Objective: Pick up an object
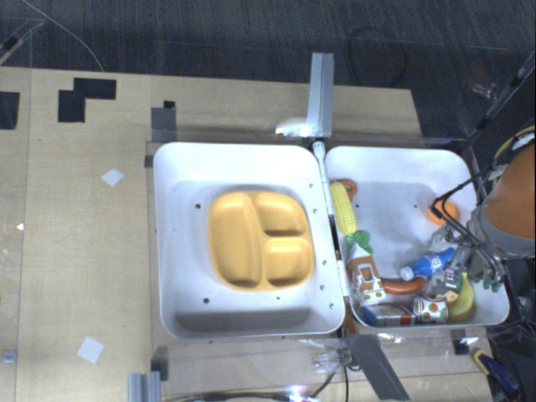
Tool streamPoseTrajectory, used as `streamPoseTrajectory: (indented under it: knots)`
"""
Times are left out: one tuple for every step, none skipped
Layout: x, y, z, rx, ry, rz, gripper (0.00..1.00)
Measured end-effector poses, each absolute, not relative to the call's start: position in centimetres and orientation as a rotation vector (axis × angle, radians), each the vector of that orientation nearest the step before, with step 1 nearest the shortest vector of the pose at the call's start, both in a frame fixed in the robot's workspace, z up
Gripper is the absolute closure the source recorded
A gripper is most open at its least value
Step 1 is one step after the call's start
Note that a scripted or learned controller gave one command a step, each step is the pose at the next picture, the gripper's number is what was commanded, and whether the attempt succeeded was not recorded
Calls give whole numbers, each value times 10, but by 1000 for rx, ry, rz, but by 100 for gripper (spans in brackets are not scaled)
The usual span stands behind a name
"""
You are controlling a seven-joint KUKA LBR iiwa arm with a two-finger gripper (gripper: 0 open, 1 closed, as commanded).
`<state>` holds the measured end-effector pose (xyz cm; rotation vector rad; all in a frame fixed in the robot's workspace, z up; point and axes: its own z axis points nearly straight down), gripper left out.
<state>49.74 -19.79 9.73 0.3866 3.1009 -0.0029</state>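
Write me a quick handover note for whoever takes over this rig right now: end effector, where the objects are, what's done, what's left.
End effector: low in the right bin, over the pile at its near right corner; finger state not readable, nothing visibly held.
Objects: corn cob along the right bin's left wall; hot dog, can, banana and blue bottle clustered near the end effector. Yellow divided tray sits in the left bin.
Done: arm has reached the pile.
Left: grasp and lift one object.
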Motion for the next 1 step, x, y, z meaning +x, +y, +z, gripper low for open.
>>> streamPoseTrajectory:
  knots:
    - [599,-177,89,853,3010,4,0]
